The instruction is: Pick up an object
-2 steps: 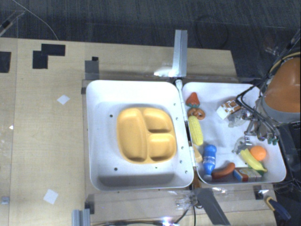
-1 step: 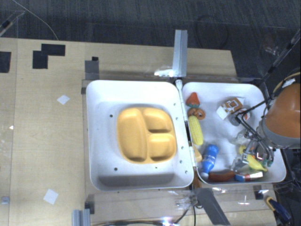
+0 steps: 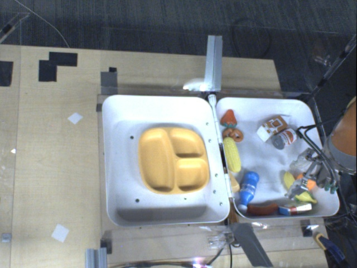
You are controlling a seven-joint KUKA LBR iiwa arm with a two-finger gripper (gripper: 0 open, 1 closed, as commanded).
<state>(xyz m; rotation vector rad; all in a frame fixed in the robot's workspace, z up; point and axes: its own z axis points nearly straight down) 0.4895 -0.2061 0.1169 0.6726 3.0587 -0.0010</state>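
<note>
The right bin holds several small toys. A red strawberry-like piece and an orange pretzel shape lie by its left wall, with a yellow corn cob below them. A blue bottle and a dark red sausage lie near the front wall, beside a white marker. A brown and white carton and a small can sit at the back. My gripper hangs low over the bin's right front corner, right above a yellow banana-like toy.
The left bin bears a yellow divided tray. A metal post stands behind the wall between the two bins. Black cables run from the arm across the right bin's right side.
</note>
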